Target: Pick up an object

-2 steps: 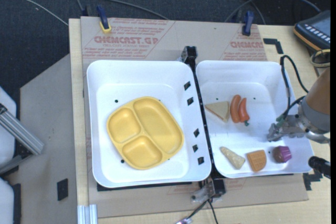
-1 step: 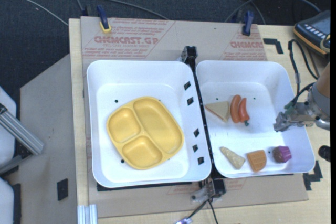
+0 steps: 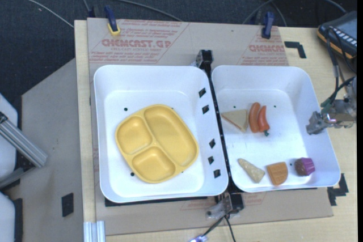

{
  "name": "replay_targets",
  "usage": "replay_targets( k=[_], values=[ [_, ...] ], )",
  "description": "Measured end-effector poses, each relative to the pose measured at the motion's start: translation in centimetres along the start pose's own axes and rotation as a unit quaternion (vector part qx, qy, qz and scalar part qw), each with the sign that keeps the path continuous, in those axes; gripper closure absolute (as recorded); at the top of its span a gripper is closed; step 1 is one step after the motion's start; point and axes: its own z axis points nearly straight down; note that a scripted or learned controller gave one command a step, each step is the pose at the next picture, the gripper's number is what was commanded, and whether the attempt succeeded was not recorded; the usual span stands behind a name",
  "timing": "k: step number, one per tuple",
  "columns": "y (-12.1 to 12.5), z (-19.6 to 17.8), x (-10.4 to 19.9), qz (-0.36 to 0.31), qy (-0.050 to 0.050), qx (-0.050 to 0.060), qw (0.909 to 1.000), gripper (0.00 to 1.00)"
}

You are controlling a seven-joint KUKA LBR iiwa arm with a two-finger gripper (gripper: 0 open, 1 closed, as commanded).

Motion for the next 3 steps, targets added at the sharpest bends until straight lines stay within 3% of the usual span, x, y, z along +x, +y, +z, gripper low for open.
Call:
replay_targets(
  k=[1,3],
  values=[
    [0.2,-5.4,0.0,0.0,0.0,0.0,1.0,1.0],
    [1.0,-4.5,11.5,-0.003,0.003,0.003,1.0,1.0]
  ],
)
